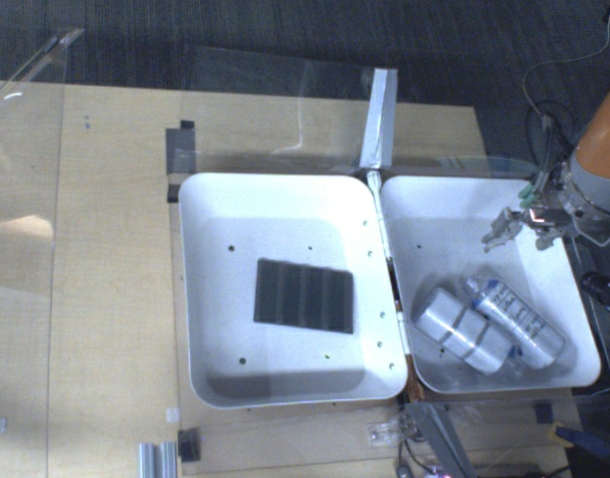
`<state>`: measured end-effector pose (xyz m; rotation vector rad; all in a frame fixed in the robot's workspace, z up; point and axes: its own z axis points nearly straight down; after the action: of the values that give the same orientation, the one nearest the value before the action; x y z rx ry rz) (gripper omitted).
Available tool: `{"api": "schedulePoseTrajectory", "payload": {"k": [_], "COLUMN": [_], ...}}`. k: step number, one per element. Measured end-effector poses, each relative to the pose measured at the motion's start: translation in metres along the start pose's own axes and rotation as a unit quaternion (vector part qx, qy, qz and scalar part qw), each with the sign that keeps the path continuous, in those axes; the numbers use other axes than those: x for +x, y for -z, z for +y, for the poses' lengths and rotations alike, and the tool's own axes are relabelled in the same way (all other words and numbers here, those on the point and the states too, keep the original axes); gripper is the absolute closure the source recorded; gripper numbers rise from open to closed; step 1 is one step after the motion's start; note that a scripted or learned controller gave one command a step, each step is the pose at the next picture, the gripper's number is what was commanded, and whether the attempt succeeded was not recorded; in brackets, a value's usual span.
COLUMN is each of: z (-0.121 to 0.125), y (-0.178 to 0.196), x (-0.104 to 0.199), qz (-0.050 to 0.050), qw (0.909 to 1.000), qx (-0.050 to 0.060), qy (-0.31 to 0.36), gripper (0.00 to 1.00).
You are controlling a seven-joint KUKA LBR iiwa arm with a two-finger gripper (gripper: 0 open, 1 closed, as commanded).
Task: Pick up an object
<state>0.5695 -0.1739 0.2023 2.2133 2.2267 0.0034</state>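
Two silvery bottles [489, 327] (one blue-labelled) lie touching in the right bin [434, 217].

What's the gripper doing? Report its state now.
Gripper: fingers spread open, holding nothing, above the right bin, apart from the silver containers.

Tool [523, 225] above bottles [489, 327]

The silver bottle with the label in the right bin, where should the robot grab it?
Probably across the middle of the silver bottle, coming straight down. It lies flat and slanted, so the hand should pinch its narrow round sides. The silver can lies close beside it, leaving little room there.
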Motion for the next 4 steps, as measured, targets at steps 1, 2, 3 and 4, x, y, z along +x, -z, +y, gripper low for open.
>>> {"api": "schedulePoseTrajectory", "payload": {"k": [1, 2, 3, 4], "z": [-0.024, -0.02, -0.021, -0.067], "y": [-0.113, -0.101, -0.101, -0.112], "x": [0.018, 0.019, 0.019, 0.044], "qz": [-0.001, -0.001, -0.001, -0.003], "qw": [0.9979, 0.9978, 0.9978, 0.9773], "qx": [-0.005, -0.009, -0.009, -0.007], "qy": [0.065, 0.066, 0.066, 0.212], "gripper": [0.0, 1.0, 0.0, 0.0]}}
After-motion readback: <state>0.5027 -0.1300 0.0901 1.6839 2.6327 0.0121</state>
